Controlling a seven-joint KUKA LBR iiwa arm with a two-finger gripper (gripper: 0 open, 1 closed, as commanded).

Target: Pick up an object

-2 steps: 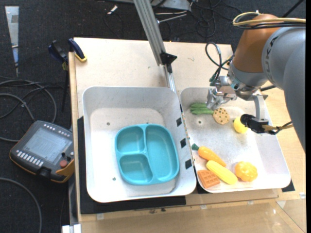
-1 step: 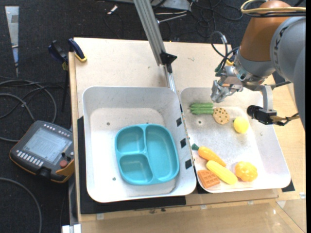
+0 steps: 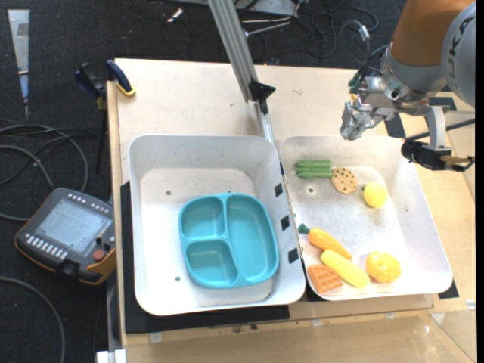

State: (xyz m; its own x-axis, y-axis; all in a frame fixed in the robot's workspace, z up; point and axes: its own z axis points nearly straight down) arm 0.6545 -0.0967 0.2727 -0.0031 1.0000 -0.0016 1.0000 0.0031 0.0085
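The right white bin [image 3: 423,225] holds toy food: green beans [image 3: 313,169], a brown cookie [image 3: 344,179], a yellow lemon [image 3: 374,195], an orange carrot [image 3: 327,240], a yellow corn cob [image 3: 345,268], a waffle piece [image 3: 325,280] and a yellow pepper-like piece [image 3: 383,267]. My gripper [image 3: 353,127] hangs above the bin's far edge, above and behind the cookie, with nothing seen between its fingers. The grey arm with its orange band comes in from the upper right.
The left white bin [image 3: 151,203] holds a teal divided tray [image 3: 227,240]. A slanted metal bar [image 3: 234,40] crosses the bench's back and ends between the bins. A teach pendant [image 3: 68,237] lies off the bench at left.
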